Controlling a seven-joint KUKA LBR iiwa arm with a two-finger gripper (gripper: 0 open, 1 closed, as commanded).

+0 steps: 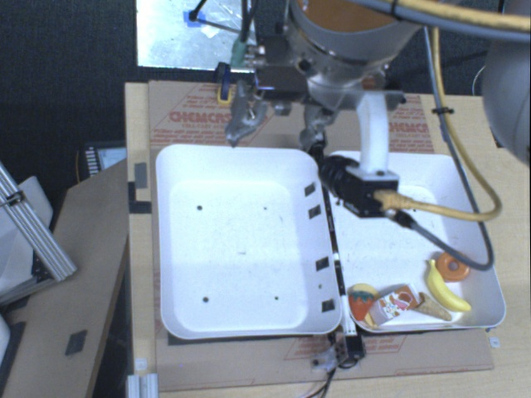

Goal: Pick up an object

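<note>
Several small toy foods lie in the near right corner of the right bin [477,247]: a yellow banana [445,288], an orange round fruit [452,266], a red and white packet [393,303], an orange-red piece [362,300] and a tan wedge [433,308]. My gripper [275,129] hangs high over the far edge of the bins, about where the two meet. Its fingers [241,121] stand wide apart, open, with nothing between them. It is far from the toy foods.
The left bin [166,222] sits beside the right one, both on a cardboard sheet [187,116]. A black box [362,191] with a yellow cable [448,212] hangs from the arm over the right bin's far left part.
</note>
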